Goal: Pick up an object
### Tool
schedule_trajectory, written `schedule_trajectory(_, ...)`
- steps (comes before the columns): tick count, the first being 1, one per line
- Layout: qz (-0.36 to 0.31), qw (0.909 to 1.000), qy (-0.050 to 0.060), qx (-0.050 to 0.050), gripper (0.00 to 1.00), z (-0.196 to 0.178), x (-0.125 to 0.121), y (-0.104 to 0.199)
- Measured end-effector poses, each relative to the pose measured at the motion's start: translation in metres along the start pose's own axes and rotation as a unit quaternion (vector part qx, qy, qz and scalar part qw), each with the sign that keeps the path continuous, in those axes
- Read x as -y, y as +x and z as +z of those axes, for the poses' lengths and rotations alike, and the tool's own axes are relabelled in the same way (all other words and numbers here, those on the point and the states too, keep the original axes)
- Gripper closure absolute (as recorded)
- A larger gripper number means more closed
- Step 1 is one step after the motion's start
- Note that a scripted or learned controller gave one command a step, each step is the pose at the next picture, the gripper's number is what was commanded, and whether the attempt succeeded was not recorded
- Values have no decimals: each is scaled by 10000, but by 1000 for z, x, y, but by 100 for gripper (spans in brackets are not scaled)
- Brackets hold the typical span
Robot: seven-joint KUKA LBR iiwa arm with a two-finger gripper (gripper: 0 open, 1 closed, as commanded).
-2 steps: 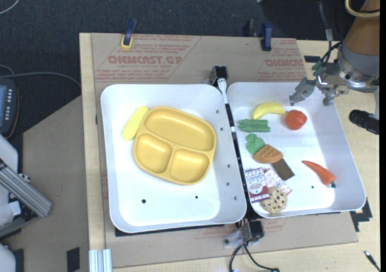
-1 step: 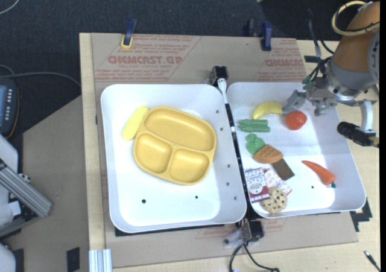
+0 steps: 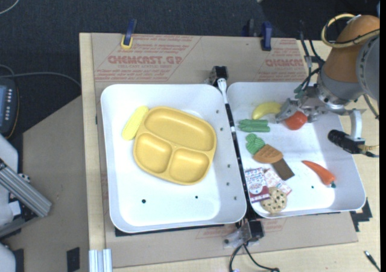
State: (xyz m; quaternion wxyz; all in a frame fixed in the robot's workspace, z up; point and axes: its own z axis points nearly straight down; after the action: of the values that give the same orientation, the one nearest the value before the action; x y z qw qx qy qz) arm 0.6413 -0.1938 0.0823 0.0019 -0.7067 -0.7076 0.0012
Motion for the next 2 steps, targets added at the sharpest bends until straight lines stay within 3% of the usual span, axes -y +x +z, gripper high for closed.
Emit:
schedule_trajectory(1,-1,10000,-31,8,100,-14,-2,0)
schedule_trajectory(2,4,10000,-56,18,100,-58,-6,-2)
